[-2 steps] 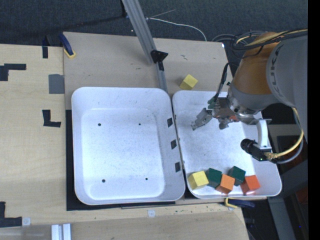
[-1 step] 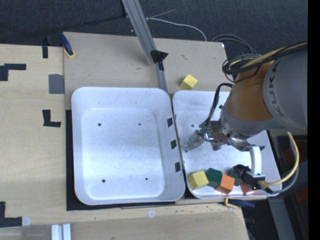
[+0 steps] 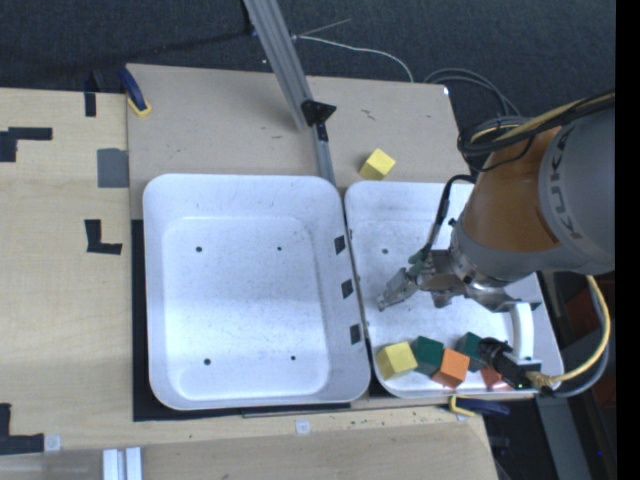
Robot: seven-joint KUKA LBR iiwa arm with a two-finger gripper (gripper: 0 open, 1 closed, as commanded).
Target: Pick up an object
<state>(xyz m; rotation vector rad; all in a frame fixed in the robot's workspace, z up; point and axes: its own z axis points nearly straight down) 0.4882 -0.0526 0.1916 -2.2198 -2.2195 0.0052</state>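
hovering in right bin (image 3: 400, 223), hand (image 3: 392, 294) empty, fingers apart; yellow block (image 3: 396, 358) just below it.

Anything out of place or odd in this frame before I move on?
One yellow block lies on the bench board above the right bin, outside both bins, while the other blocks, including a yellow cube and an orange cube, huddle in that bin's near corner. The gripper hovers over bare bin floor.
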